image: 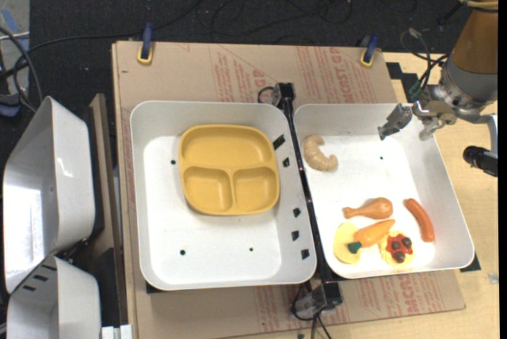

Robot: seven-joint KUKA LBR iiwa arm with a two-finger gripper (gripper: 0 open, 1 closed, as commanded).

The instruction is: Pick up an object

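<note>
The gripper (412, 122) hangs over the far right corner of the right bin (360, 159) with its fingers spread apart and nothing between them. Everything's placed off that bin — croissant (320, 154) near its far left, chicken drumstick (369, 209), carrot (371, 234) and sausage (419, 219) along its near side. Just beside it, the left bin (158, 242) holds a yellow divided plate (230, 169).
</note>
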